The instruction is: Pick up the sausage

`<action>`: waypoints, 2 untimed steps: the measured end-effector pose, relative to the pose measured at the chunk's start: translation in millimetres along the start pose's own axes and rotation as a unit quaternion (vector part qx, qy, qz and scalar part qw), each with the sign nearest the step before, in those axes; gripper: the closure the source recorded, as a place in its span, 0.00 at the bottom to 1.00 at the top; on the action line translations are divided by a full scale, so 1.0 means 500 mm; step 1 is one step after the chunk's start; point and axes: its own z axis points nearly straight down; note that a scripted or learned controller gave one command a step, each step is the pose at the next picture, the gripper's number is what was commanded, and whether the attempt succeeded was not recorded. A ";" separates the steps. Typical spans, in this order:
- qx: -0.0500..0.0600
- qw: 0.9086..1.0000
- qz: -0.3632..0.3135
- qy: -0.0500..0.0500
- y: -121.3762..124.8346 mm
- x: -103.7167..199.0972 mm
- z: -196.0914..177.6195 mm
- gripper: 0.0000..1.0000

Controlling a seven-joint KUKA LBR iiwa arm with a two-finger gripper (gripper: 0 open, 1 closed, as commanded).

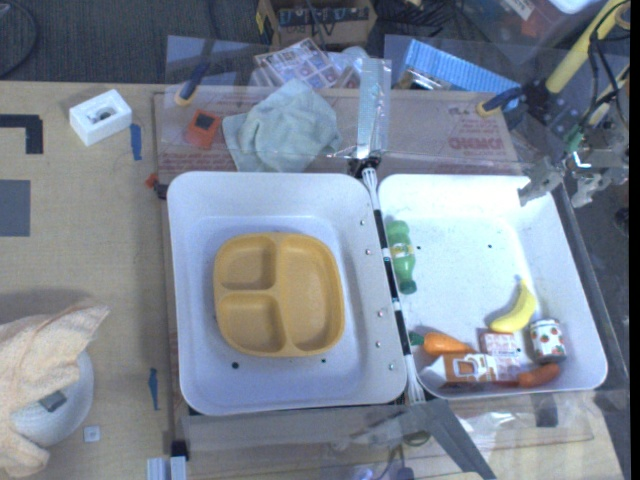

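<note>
Currently the sausage (539, 375) is lying at five o'clock in the right bin (470, 203), touching a carton (482, 368); the claw's (583, 164) state is unclear, so a grab risks snagging neighbours.

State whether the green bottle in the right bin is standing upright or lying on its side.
Lying on its side. The green bottle stretches lengthwise along the right bin's left wall, its whole side facing the camera.

The tan surface (90, 228) carries two white bins (190, 268) side by side. Behind them lie a pale green cloth (285, 128) and a small orange block (203, 126); a white box (100, 115) sits far left, a yellow cloth (40, 353) near the front corner.
</note>
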 end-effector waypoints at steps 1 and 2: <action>0.000 1.000 0.006 0.000 0.010 0.011 0.289 0.00; -0.003 1.000 0.024 0.000 -0.052 0.080 0.340 0.00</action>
